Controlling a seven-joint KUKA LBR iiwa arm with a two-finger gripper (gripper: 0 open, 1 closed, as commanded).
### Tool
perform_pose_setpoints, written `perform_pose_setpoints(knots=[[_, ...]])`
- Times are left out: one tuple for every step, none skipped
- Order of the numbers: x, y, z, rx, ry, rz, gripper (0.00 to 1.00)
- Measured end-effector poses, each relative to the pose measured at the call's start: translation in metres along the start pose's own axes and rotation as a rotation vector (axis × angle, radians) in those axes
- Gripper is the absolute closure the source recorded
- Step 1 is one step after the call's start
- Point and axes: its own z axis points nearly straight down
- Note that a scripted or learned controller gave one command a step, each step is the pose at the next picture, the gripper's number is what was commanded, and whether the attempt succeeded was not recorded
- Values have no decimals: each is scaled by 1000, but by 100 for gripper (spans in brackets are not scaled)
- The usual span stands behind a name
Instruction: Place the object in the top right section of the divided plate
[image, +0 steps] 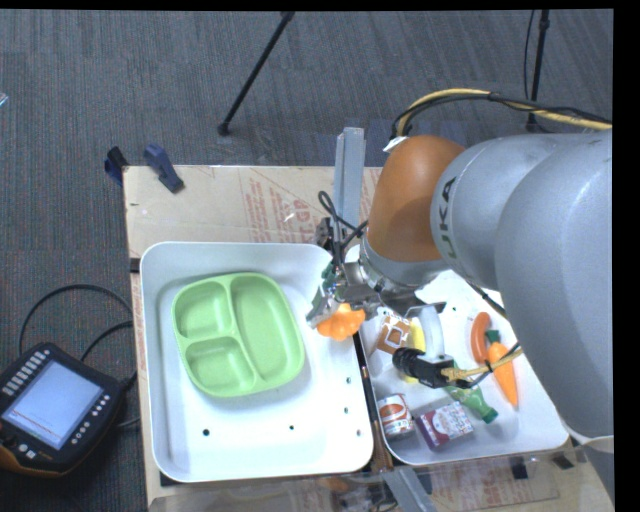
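- Your gripper (335, 300) hangs over the seam between the two bins, just above the right rim of the left bin (200, 450). The wrist hides too much of it for you to tell how far open it is.
- An orange object (343, 322), small and lumpy, sits right at the gripper's tip. You cannot tell whether it is clamped or only lying below the gripper; it shows over the left bin's right edge.
- The green divided plate (262, 325) lies flat in the left bin, left of the gripper and apart from the orange object. You see three sections: one long one along its right side and two smaller ones on its left, all bare.
- The orange object is outside the plate, near its upper right rim but not touching it.
- In the right bin (545, 420) you have a carrot (497, 365) near the arm, a small can (395, 415) at the near left corner, and a dark red packet (445, 424) just beside the can.
- Both bins rest on a cardboard sheet (250, 200); a teach pendant (50, 405) lies on the floor to the left.
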Motion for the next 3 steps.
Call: perform_pose_setpoints(knots=[[16, -3, 20, -12, -26, -8, 100], [11, -6, -47, 3, -5, -124, 100], [103, -22, 15, 7, -6, 104, 100]])
